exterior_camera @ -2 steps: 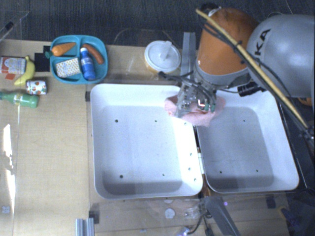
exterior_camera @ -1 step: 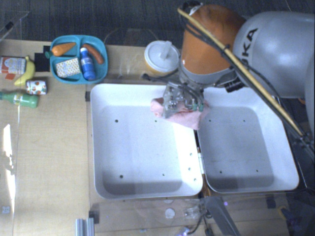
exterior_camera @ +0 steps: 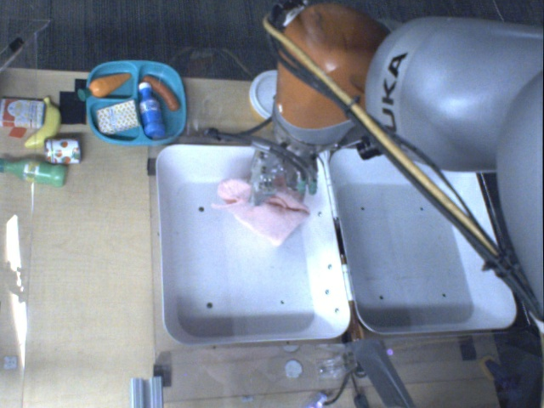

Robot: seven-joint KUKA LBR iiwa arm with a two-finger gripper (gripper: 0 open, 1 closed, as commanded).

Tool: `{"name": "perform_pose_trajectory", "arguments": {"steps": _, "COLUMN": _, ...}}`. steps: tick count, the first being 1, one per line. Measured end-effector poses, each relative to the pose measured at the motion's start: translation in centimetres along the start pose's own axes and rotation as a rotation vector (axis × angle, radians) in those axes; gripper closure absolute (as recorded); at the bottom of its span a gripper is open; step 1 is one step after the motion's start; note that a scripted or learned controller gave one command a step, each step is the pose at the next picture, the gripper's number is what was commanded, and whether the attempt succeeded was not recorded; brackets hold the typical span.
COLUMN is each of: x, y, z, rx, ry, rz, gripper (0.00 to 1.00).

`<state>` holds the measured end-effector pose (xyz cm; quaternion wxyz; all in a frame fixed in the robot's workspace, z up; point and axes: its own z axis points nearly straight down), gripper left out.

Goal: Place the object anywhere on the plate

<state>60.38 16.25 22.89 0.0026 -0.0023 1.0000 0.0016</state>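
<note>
A pale pink, crumpled cloth-like object (exterior_camera: 270, 218) lies in the upper middle of the left white bin (exterior_camera: 195, 304). My gripper (exterior_camera: 281, 182) hangs straight over the pink object's upper edge, touching or nearly touching it, under the orange wrist band. The gripper body hides the contact. A blue divided plate (exterior_camera: 179, 100) sits on the bench beyond the bin's far left corner. It holds a toy carrot, a hot dog, a small blue bottle and a patterned piece.
The right white bin (exterior_camera: 425, 296) lies under the arm. A yellow banana (exterior_camera: 47, 124), a small can (exterior_camera: 63, 150), a green bottle (exterior_camera: 34, 172) and a carton (exterior_camera: 21, 116) stand at the bench's left. A pale round rim (exterior_camera: 262, 96) shows behind the wrist.
</note>
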Motion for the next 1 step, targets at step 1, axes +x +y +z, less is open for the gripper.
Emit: {"name": "perform_pose_trajectory", "arguments": {"steps": 1, "x": -0.02, "y": -0.02, "z": -0.02, "rx": 0.0, "ry": 0.0, "rz": 0.0, "gripper": 0.0}}
